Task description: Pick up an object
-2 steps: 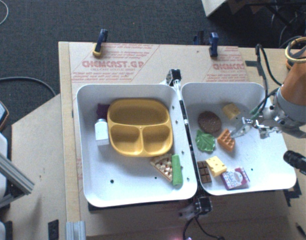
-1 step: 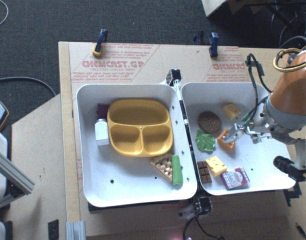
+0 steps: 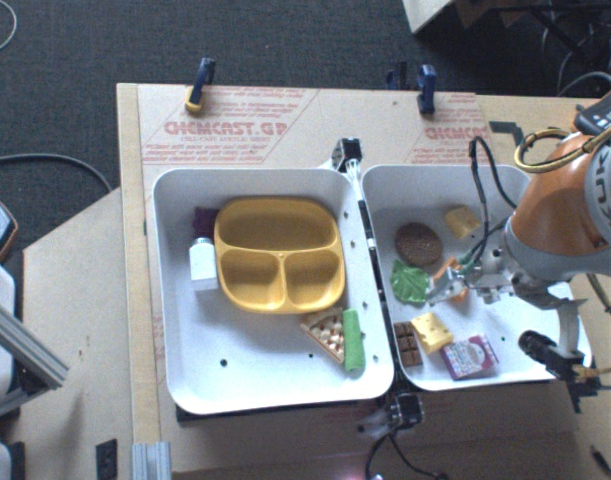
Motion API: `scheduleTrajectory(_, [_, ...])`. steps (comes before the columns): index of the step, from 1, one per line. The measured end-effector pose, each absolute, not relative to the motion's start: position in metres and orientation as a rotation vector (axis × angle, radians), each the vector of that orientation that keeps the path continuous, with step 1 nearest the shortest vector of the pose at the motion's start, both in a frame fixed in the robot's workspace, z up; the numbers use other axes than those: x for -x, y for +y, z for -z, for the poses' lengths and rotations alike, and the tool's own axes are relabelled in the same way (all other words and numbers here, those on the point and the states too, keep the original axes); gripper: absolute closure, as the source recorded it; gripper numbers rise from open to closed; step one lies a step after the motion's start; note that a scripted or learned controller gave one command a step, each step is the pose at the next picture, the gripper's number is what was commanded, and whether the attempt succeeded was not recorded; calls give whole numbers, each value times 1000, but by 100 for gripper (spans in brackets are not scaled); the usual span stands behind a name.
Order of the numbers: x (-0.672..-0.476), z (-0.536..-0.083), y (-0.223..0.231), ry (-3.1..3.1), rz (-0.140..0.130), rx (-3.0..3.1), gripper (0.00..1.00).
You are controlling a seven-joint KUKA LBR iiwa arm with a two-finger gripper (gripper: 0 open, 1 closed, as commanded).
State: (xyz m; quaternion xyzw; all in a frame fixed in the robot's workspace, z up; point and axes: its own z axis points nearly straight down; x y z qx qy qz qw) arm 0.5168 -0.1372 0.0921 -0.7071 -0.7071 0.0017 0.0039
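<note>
Yellow three-compartment plastic tray (image 3: 280, 254) fills the smooth white left bin (image 3: 175, 298).

Bench (image 3: 135, 298) bearing two white bins (image 3: 175, 268)

Two white bins sat side by side on the bench. The left bin (image 3: 175, 268) held a yellow divided plate (image 3: 280, 253), a small white bottle (image 3: 203, 264), a green stick (image 3: 353, 340) and a waffle-like wedge (image 3: 328, 332). In the right bin (image 3: 385, 193) the tool (image 3: 453, 286) hung low beside a green leaf (image 3: 409, 283), near a brown cookie (image 3: 418, 244), a cheese wedge (image 3: 431, 330), a chocolate bar (image 3: 406, 344) and a pink packet (image 3: 470, 357).
</note>
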Motion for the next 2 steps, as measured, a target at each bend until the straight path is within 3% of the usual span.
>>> scheduleTrajectory(1, [-516, -84, -137, -2218, -3, 2218, 0])
scheduleTrajectory(2, [-517, -95, -137, -2219, 0, 2222, 100])
